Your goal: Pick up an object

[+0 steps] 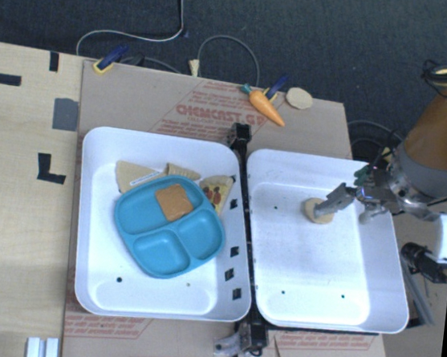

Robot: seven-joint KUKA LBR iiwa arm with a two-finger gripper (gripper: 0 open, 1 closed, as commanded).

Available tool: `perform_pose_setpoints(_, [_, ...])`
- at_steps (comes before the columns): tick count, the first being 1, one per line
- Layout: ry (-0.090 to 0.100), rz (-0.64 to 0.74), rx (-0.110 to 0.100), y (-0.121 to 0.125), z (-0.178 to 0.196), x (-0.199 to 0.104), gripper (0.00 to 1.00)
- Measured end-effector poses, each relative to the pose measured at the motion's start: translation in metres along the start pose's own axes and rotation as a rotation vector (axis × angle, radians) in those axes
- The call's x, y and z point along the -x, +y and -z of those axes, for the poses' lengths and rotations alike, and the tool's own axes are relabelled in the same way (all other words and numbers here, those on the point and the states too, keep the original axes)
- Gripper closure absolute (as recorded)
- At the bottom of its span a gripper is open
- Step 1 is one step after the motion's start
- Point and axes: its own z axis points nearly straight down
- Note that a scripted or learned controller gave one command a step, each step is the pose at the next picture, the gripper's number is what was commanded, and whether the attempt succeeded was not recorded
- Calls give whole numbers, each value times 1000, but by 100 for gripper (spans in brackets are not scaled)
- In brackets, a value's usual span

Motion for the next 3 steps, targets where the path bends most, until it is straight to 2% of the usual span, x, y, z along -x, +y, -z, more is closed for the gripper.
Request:
perform_pose_setpoints(1, [-6, 1, 9, 40, -165, 12, 0])
perform_pose_setpoints(2, [0, 5, 6, 99, -150, -21, 0])
perform_pose_setpoints(3, [-1, 1, 2, 128, -159, -25, 0])
